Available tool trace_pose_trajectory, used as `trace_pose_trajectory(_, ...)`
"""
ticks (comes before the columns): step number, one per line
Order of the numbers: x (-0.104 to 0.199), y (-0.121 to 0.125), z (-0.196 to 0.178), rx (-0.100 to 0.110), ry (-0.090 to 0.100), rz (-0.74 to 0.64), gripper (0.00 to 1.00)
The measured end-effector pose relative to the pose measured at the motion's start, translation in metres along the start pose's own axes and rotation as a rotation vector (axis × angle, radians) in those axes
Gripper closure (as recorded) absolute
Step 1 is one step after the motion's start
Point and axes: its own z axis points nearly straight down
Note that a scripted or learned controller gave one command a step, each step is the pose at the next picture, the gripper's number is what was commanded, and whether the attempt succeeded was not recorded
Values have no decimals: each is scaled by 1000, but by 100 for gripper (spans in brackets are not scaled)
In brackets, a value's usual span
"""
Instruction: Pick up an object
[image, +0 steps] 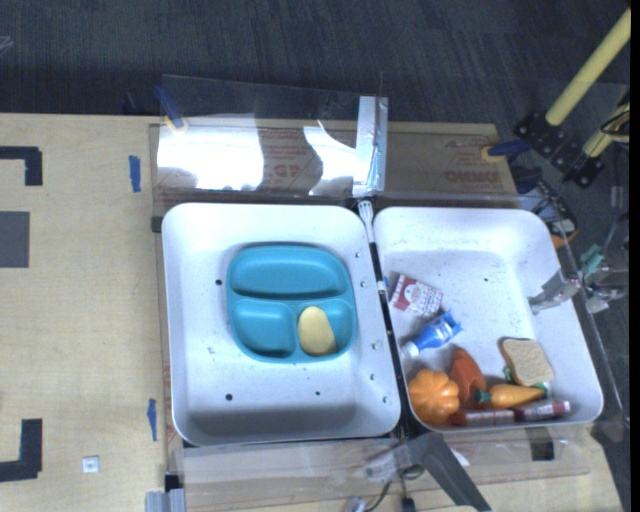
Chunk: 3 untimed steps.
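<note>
The right bin (470, 245) holds the loose objects, gathered toward its near side. A red and white packet (415, 294) lies near its middle left, and a small blue and white bottle (432, 333) sits just below it. Along the front lie an orange pumpkin (434, 393), a red pepper (466, 372), a carrot (515, 396), a slice of bread (526, 360) and a thin red stick (515, 412). In the left bin (190, 300), a blue divided tray (285, 285) carries a yellow lemon-shaped object (316, 330) in its lower right compartment.
A clear plastic sheet and a cardboard panel (300, 160) stand behind the bins. A yellow pole (590, 65) with black clamps and cables crowds the upper right. A grey metal piece (555, 292) sits at the right bin's right rim. The wooden bench (70, 330) lies left.
</note>
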Motion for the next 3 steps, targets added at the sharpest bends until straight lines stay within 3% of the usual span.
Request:
trace_pose_trajectory(1, -20, -9, 155, 0, 16, 222, 0)
trace_pose_trajectory(2, 28, -12, 169, -6, -1, 157, 0)
trace_pose_trajectory(3, 60, -12, 168, -8, -3, 32, 0)
